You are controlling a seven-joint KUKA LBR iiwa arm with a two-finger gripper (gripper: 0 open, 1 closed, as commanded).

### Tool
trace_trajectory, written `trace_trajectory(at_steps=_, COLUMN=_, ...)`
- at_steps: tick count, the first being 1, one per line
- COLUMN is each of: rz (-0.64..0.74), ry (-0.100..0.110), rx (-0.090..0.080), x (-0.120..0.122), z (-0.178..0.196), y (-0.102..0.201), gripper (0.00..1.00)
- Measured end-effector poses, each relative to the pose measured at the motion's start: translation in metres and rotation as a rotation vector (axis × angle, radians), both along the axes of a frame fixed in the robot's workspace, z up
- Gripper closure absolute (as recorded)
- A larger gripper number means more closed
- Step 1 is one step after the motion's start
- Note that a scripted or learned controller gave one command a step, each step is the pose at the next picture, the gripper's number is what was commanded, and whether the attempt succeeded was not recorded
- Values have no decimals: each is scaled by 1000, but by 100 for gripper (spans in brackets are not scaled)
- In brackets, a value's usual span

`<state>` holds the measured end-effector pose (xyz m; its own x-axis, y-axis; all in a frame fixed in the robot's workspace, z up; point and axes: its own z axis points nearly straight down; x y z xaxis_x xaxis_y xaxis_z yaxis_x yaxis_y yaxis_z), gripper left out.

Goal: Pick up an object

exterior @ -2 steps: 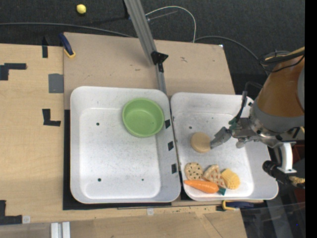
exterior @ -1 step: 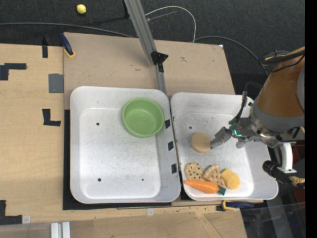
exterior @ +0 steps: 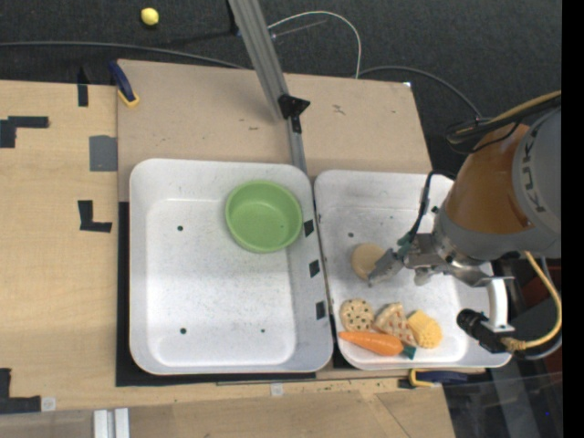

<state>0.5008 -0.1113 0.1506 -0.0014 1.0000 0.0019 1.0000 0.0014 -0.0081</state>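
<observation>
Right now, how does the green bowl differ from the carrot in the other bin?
The green bowl is round and green; the carrot is long, thin and orange. The bowl is much the bigger of the two. The bowl stands alone in the left bin, open side up; the carrot lies flat at the near edge of the right bin, close beside other small food pieces. Both rest in a white bin, and neither sits under the gripper.

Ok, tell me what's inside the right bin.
In the right bin: a tan round piece, a dotted cracker, a carrot, a pale ridged piece, and a yellow piece. The arm covers the bin's right side.
</observation>
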Motion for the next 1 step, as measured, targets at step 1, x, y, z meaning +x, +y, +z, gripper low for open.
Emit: trace_trajectory(at_steps=1, rz=-1, ry=0, rx=0, x=-2, z=-46, y=-6, gripper=0)
